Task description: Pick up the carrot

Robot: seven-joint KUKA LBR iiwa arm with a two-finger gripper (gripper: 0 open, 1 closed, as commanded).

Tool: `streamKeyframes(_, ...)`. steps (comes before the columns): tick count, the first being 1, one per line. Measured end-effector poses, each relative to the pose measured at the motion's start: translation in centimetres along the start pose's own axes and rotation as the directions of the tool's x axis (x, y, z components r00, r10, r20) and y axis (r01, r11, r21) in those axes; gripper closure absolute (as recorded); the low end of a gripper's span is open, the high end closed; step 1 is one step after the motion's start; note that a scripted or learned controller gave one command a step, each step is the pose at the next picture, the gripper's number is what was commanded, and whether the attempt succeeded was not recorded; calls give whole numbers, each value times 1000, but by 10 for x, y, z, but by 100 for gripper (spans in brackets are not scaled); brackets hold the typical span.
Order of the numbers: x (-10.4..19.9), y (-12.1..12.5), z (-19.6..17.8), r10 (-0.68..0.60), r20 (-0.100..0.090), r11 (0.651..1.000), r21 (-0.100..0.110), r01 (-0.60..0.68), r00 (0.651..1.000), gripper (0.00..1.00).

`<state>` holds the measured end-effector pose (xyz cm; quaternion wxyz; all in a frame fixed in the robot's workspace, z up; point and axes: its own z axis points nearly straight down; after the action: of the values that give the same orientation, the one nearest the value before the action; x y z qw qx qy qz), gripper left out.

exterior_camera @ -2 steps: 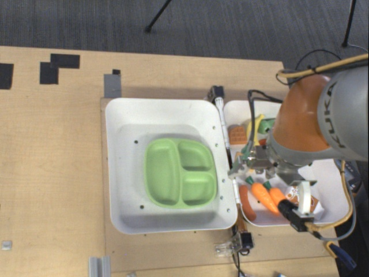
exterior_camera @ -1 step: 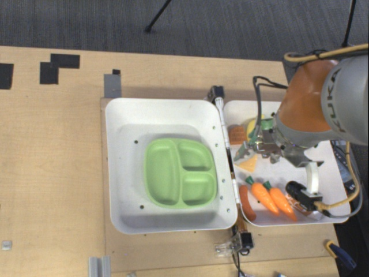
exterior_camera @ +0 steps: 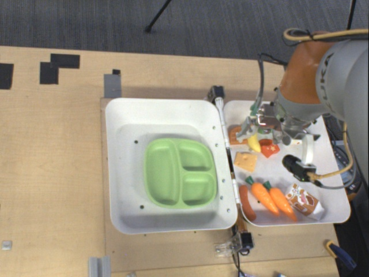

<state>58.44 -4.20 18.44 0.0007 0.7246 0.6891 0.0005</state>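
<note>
Two orange carrots with green tops lie side by side in the right bin (exterior_camera: 340, 212), near its front. One carrot (exterior_camera: 264, 196) is on the left, the other carrot (exterior_camera: 283, 202) is just right of it. My gripper (exterior_camera: 263, 127) hangs over the back half of the same bin, above a yellow piece and a red piece of toy food. It is well behind the carrots and apart from them. Nothing shows in its grasp.
The right bin also holds a cheese wedge (exterior_camera: 246, 161), a red piece (exterior_camera: 268, 149), a yellow piece (exterior_camera: 253, 142), a sausage (exterior_camera: 247, 203) against the left wall, and a small carton (exterior_camera: 303, 200). A green divided plate (exterior_camera: 179, 172) sits in the left bin (exterior_camera: 124, 154).
</note>
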Motion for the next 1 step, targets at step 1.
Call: streamKeyframes(1, -38, -13, 89, -90, 0, 996, -1, 90, 996, 0)
